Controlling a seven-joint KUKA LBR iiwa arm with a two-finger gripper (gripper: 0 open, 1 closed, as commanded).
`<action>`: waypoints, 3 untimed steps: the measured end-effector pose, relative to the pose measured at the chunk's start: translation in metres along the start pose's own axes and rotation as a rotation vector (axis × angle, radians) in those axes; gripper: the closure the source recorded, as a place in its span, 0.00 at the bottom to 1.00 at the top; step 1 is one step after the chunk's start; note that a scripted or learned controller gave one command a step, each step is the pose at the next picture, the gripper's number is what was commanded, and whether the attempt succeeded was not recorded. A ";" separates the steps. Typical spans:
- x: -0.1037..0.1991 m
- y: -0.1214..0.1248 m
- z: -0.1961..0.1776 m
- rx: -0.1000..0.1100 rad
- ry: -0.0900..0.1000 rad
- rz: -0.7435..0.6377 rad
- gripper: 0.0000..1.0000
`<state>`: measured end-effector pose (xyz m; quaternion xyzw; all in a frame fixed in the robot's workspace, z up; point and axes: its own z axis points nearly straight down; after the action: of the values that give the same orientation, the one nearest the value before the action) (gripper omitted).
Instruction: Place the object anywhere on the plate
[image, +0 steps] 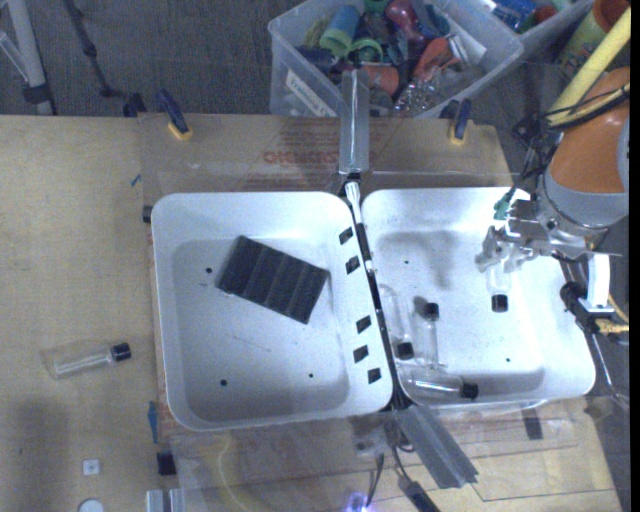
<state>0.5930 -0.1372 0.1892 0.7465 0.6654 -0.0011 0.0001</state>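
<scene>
Dark ribbed plate (273, 279) in left bin (180, 215); clear vials (428, 330) in right bin (560, 370).

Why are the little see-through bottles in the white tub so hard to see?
In the camera view, the clear plastic vials blend into the glossy white right bin; mainly their black caps stand out. The picture is slightly soft and grainy. The dark ribbed rectangular plate in the white left bin contrasts sharply.
</scene>
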 end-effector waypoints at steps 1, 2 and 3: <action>0.087 0.041 0.005 -0.005 0.001 -0.322 1.00; 0.126 0.045 0.005 0.001 0.000 0.704 1.00; 0.239 0.004 -0.016 0.003 0.001 0.849 1.00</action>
<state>0.6244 0.1003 0.2050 0.9542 0.2990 -0.0016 -0.0008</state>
